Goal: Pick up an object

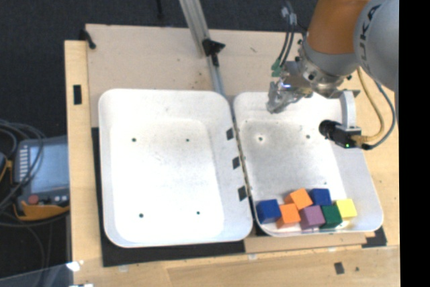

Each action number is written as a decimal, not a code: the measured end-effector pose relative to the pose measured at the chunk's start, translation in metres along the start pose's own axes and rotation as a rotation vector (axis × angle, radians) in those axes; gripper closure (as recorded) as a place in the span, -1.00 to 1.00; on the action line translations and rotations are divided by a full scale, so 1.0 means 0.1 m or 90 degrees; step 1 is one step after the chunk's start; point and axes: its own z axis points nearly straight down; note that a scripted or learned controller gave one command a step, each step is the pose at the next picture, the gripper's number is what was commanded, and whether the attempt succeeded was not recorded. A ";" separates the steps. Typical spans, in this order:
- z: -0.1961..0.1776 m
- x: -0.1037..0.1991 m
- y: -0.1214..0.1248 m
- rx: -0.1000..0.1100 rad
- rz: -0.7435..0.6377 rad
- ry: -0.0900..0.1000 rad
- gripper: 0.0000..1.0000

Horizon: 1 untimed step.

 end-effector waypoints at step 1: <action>0.01 0.51 0.11 -0.001 0.000 -0.001 1.00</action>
